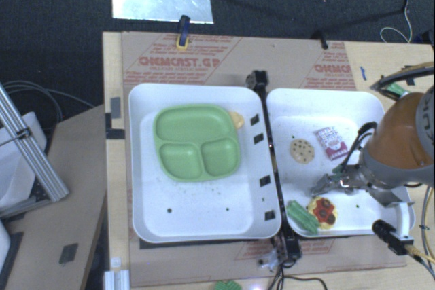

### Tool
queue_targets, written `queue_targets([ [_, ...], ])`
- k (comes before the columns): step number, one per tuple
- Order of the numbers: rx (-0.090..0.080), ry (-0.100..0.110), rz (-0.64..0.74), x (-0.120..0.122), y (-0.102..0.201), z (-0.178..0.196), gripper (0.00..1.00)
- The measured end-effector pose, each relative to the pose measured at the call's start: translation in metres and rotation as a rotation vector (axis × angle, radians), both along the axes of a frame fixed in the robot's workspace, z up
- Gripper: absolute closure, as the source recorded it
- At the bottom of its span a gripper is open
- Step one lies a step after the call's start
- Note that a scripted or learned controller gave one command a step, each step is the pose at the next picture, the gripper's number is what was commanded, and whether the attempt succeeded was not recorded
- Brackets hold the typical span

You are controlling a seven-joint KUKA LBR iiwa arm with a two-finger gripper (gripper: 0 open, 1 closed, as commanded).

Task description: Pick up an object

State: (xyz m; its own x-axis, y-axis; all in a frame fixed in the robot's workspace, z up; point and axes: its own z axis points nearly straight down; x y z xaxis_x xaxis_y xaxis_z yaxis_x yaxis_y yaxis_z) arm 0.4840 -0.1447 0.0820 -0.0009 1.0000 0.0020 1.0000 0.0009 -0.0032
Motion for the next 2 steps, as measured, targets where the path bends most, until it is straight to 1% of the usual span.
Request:
queue_targets([
  [1, 0.003, -0.016, 0.018, 0.018, 0.129, 0.108, 0.0],
  [2, -0.005, -0.004, -0.005, 0.036, 0.052, 0.063, 0.0],
])
